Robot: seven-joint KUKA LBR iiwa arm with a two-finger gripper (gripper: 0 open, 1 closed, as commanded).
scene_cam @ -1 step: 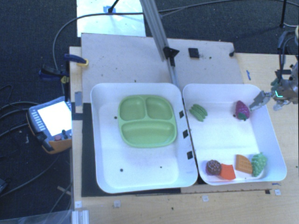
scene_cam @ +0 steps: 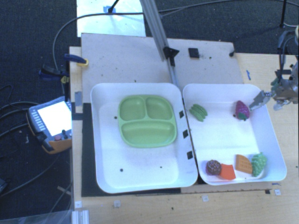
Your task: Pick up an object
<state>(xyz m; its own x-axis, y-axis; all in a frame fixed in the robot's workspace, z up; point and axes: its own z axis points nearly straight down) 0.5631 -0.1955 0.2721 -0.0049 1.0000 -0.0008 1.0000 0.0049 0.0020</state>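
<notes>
Grey metal hand [scene_cam: 268, 98] at three o'clock over the right white bin [scene_cam: 224, 141], finger state unclear, just beside a purple toy fruit [scene_cam: 241, 109], green divided plate [scene_cam: 147, 121] in the left bin [scene_cam: 107, 171]

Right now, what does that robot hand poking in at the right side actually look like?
The gripper is small and metallic grey, with slim pale fingers tapering to a point. Behind them sits a blockier grey body with teal-green bits. Above it, thin dark cables run up along the arm. It is blurry at the picture's edge, so I can make out no markings.
</notes>
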